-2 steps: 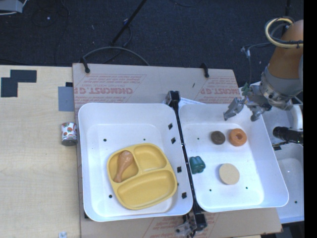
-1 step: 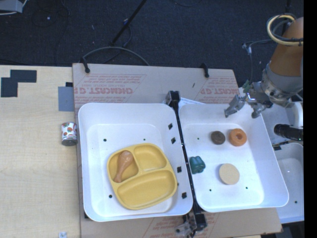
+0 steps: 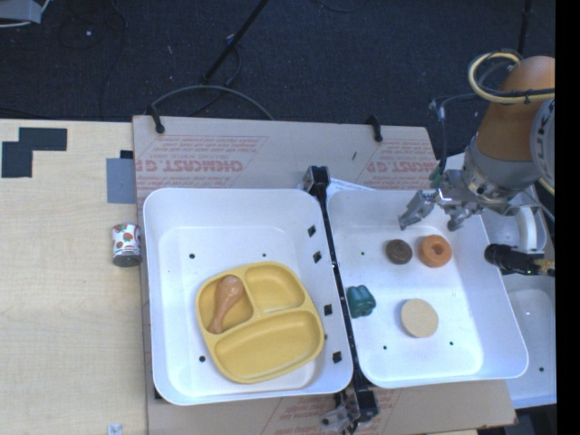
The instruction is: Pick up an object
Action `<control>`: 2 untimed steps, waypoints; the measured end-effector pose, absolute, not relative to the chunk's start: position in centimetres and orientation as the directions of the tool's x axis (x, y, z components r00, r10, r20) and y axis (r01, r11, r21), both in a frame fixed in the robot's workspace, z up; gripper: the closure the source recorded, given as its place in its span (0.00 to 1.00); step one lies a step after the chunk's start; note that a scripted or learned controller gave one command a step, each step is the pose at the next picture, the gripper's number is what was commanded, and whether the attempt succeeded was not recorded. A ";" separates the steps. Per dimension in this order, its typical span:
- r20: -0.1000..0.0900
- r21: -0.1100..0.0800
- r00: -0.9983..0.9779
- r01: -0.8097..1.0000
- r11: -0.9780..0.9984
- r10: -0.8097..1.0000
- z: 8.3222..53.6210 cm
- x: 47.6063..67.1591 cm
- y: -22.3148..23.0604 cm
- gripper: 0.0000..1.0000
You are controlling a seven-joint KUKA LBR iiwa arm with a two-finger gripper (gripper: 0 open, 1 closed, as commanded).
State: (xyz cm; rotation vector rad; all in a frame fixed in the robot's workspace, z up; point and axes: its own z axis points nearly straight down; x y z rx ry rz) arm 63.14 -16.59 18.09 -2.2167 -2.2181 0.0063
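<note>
Jaws apart, metal, holding nothing, over right bin. Just below them: glossy orange ring and dull brown puck. Farther below: flat tan disc, teal lump.

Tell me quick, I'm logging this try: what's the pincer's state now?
Pincer: open, holding nothing, above the right bin's far edge.
</note>
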 end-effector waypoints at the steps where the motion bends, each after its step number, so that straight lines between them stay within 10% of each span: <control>1: 0.002 -0.008 0.000 1.000 0.000 1.000 11.8 62.6 -16.0 0.00; 2: -0.008 0.017 0.000 1.000 0.000 1.000 9.7 63.3 -16.2 0.00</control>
